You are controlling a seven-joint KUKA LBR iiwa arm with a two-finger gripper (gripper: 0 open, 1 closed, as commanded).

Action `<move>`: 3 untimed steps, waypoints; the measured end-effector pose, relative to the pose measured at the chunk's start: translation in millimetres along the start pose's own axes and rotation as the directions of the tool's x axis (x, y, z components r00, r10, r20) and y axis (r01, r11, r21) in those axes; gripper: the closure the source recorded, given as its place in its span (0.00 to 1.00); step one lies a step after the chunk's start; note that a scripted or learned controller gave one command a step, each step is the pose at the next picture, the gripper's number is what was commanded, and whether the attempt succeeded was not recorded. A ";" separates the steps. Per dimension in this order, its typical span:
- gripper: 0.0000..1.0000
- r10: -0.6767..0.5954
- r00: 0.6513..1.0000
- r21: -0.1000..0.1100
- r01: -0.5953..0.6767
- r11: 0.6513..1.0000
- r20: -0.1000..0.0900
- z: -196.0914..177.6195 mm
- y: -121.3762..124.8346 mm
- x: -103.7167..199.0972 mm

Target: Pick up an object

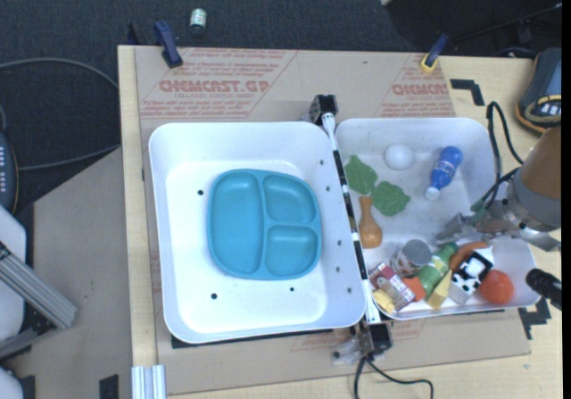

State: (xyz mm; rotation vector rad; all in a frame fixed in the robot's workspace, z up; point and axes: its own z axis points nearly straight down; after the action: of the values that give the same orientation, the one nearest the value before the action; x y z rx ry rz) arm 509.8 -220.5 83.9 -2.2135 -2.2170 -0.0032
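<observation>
Camera view had my gripper [459,226] over crowded toys [446,274]; finger state unreadable, and I feared a glancing, empty grasp.

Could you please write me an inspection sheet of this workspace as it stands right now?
Surface: bench bears two white bins side by side.
Job's things: right bin holds a white ball, a blue bottle, two green leaves, an orange ball and a packed heap of small items at its near end.
Clutter: left bin holds a blue divided plate.
Grippers: gripper low over the right bin's right side, nothing seen between its fingers.
Cables: one black cable by the right bin, another on the floor at left.
Surroundings: dark carpet, small bulb on it.
</observation>
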 end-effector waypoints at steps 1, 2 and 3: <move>0.00 0.000 1.000 -0.009 0.000 1.000 0.009 -139.1 37.7 29.3; 0.00 0.001 1.000 -0.003 -0.001 1.000 0.007 -25.5 -2.2 95.4; 0.00 0.001 1.000 -0.006 -0.001 1.000 0.007 0.4 -29.9 113.1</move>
State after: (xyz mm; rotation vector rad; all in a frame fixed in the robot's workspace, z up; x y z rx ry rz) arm 479.7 -107.4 84.5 -2.2211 -2.2224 -0.0028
